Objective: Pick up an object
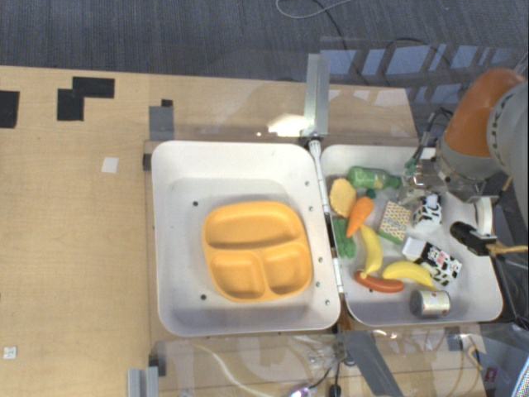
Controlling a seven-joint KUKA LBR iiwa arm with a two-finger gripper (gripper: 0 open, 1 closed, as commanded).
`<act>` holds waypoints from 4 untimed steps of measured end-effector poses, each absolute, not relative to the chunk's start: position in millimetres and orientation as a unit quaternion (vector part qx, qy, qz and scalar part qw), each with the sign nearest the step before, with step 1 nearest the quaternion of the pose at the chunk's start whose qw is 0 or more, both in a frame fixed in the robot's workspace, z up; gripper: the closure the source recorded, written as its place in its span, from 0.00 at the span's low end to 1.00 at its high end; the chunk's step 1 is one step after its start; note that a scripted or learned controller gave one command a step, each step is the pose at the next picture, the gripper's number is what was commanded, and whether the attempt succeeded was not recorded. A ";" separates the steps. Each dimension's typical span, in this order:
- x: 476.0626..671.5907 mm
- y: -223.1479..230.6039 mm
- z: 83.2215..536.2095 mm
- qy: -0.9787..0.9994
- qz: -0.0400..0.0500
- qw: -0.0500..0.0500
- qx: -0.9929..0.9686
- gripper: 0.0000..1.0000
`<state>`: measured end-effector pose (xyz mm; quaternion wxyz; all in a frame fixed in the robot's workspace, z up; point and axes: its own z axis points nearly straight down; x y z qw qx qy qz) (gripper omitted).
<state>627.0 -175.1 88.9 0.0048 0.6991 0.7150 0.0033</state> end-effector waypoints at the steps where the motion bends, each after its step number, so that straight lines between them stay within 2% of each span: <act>1: 662.3 -129.6 192.0 0.834 0.002 0.004 0.551 1.00; 2: 662.1 -129.7 191.5 0.834 0.002 0.003 0.551 0.00; 3: 649.8 -98.6 226.8 0.799 0.002 0.003 0.601 0.00; 4: 631.7 -93.1 141.7 0.799 0.001 0.002 0.601 0.00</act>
